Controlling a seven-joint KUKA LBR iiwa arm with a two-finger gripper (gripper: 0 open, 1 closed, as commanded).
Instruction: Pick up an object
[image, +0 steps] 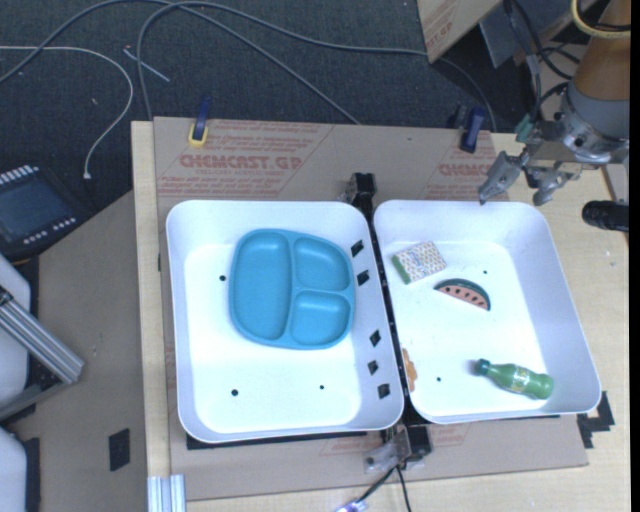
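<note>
The right bin (560, 300) holds three things: a small checkered packet (419, 261) near its back left, a watermelon slice (464, 294) in the middle, and a green bottle (516, 379) lying on its side near the front right. My gripper (520, 184) hangs above the back right rim of that bin, its two fingers spread open with nothing between them. It stands well apart from all three things.
The left bin (190, 330) carries a blue divided plate (292, 289). A black clip row runs along the seam between the bins (372, 300). Clamps (200, 128) hold the cardboard base at the back. Cables lie on the dark floor behind.
</note>
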